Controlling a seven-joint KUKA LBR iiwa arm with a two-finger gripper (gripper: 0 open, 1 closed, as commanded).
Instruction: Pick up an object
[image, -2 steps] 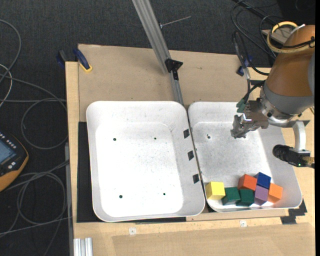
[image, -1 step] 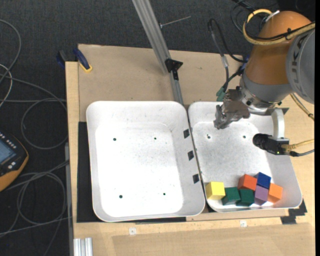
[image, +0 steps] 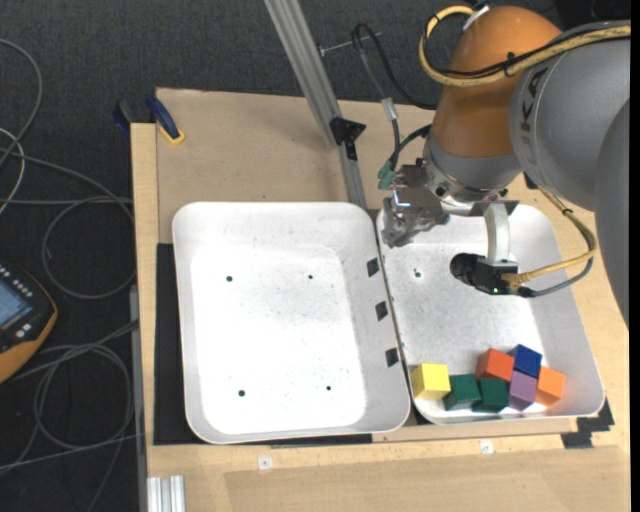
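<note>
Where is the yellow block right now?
The yellow block lies in the right bin, at its near-left corner, leftmost of the cluster, beside a green block and well away from the gripper at the bin's far end.

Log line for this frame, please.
arm: over right bin far end | gripper: near divider, nothing seen held | blocks: clustered at near edge, untouched

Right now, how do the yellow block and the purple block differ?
The yellow block sits at the left end of the cluster, apart from the rest; the purple block is wedged among orange and blue blocks. Yellow looks fully exposed, purple partly crowded. Both lie in the right bin.
</note>
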